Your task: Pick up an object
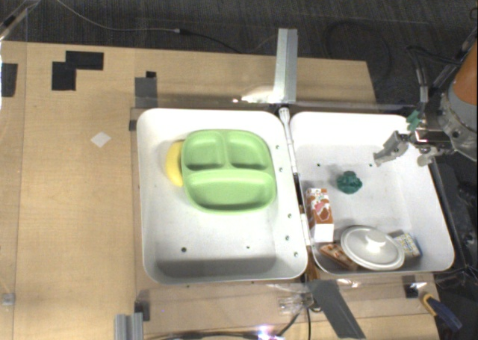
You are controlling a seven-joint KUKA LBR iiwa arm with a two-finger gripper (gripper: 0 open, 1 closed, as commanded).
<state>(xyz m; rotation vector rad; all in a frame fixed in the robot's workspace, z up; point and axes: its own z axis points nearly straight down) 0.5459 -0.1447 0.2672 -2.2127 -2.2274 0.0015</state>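
My gripper (408,149) hangs over the far right side of the right bin (351,133), with nothing seen in it. Below and to its left, a small teal object (348,181) lies on the bin floor, apart from the gripper. A red and white carton (320,208) stands against the bin's left wall. A white round bowl (372,247) sits at the near edge, with a brown packet (336,256) on its left and a small box (407,243) on its right.
The left bin (216,256) holds a green divided plate (228,169), and a yellow object (172,165) peeks out from under the plate's left edge. A metal post (287,62) stands behind the divider between the bins.
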